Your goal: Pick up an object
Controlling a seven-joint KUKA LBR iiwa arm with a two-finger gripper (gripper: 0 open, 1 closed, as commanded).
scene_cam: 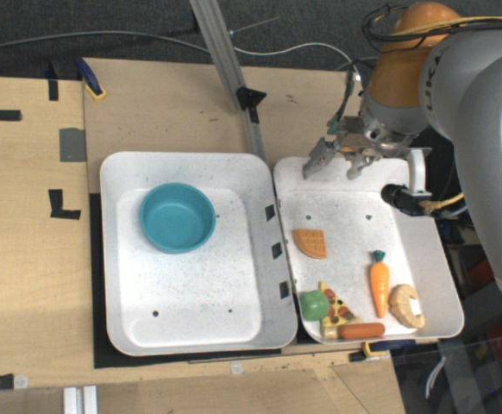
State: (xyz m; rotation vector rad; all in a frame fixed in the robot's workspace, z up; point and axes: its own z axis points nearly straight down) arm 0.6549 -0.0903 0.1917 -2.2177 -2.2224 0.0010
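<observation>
The desk (27,231) is a tan board carrying two shallow white bins side by side; the left bin (191,317) holds a teal bowl (178,217), upright, in its upper left part; the right bin (354,222) holds all the small toy foods, gathered toward its near end.

The grey arm (471,84), with its orange band (406,67), reaches in from the right and hangs over the far edge of the right bin; the gripper (339,162) has its fingers (317,159) spread apart with nothing between them and nothing touching them, well apart from the foods below.

In the right bin, largest to smallest: a carrot (379,285) lying lengthwise near the right wall; a tan bread-like piece (405,305) just beside the carrot's lower end; a waffle-like orange wedge (310,243) alone near the middle; a green rounded piece (314,304) at the near left corner; a red sausage (360,331) along the near wall; a small yellow-and-red piece (334,309) between the green piece and the sausage, touching or nearly touching both.

No writing or brand can be read anywhere.
</observation>
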